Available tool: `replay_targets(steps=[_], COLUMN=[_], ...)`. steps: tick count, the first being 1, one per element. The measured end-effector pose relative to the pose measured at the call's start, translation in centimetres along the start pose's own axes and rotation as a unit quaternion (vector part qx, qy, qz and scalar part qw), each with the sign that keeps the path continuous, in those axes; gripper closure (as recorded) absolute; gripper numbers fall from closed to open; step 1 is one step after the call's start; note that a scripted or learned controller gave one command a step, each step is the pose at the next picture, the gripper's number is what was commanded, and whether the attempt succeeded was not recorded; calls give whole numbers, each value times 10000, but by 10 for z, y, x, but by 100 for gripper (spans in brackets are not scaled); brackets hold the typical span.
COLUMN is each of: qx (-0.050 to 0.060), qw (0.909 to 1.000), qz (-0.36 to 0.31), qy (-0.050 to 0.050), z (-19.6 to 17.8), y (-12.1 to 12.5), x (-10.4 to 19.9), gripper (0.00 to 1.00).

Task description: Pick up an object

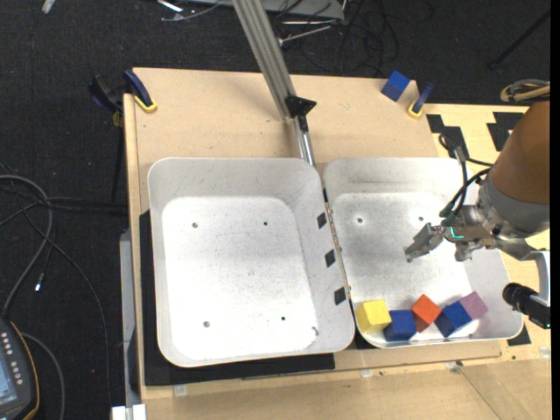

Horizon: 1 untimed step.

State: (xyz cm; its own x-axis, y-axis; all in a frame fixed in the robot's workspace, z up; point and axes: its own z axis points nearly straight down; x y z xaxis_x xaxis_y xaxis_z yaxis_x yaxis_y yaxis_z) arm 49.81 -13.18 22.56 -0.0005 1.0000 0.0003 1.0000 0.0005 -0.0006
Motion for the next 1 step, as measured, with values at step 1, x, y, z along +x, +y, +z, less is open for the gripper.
replay_targets(steps=[1], qx=[32], qw=[10000], qz=[28], qy=[-3], z=[68], y=[-4], x=[-39], gripper=[0])
